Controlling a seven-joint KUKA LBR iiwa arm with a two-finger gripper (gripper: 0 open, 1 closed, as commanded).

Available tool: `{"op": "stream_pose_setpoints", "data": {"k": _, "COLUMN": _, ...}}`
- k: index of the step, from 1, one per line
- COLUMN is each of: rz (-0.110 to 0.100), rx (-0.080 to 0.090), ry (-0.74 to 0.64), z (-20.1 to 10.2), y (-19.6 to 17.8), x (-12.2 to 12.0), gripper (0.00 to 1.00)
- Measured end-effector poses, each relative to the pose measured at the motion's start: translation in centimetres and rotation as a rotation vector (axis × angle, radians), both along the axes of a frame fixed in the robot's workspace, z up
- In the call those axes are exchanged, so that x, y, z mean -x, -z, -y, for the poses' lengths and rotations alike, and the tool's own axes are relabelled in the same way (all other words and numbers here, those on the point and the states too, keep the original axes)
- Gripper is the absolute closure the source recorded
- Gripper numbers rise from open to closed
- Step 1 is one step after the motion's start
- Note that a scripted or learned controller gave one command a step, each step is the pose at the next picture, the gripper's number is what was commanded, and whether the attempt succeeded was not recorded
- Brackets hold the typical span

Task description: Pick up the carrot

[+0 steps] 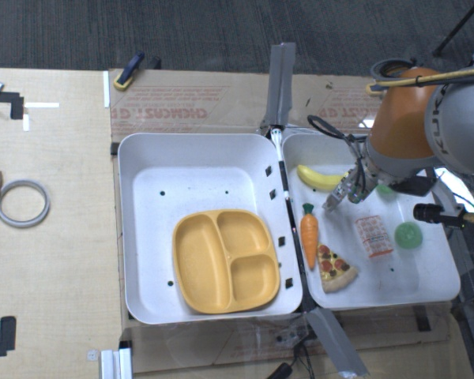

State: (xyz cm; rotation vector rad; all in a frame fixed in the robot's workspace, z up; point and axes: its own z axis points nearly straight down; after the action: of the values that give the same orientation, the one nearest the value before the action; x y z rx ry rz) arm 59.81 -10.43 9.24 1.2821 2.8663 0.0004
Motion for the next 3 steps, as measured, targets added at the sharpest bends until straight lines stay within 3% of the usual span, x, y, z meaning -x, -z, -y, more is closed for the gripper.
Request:
{"op": "stream_pose_setpoints", "data": {"k": 1, "rz": 0.003, "rx": 0.002, "ry": -0.266, "z": 7.0, "y": -0.1, "x": -1.2, "gripper": 1.00}}
{"op": "stream_pose_setpoints", "data": {"k": 2, "rz": 0.001, "rx": 0.001, "ry": 0.488, "z": 11.8, "y": 0.0, "x": -0.2, "gripper": 1.00}}
{"op": "stream_pose_setpoints", "data": {"k": 3, "rz": 0.004, "rx": 0.003, "ry": 0.484, "z": 11.8, "y": -1.0, "x": -0.3, "gripper": 1.00}}
